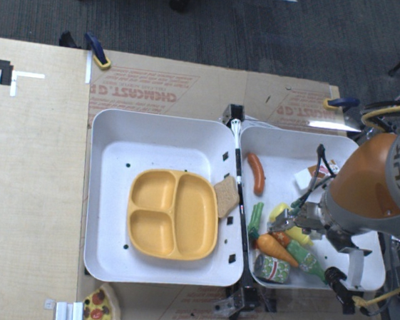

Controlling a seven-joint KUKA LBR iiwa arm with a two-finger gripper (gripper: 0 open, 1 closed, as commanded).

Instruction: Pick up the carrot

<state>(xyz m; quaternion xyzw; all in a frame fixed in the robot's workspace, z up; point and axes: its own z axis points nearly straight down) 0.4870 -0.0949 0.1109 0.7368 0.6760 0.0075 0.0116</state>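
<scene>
Cardboard covers the bench under two white bins. Taking the yellow divided plate [174, 214] in the left bin [104, 181] as landmark, the carrot [277, 248] lies to its right in the right bin [280, 147], among other toy food, below a sausage [256, 174] and beside a green pepper [256, 217]. The gripper [288, 220] hangs just above the carrot; whether its claw is apart or together cannot be told.
</scene>
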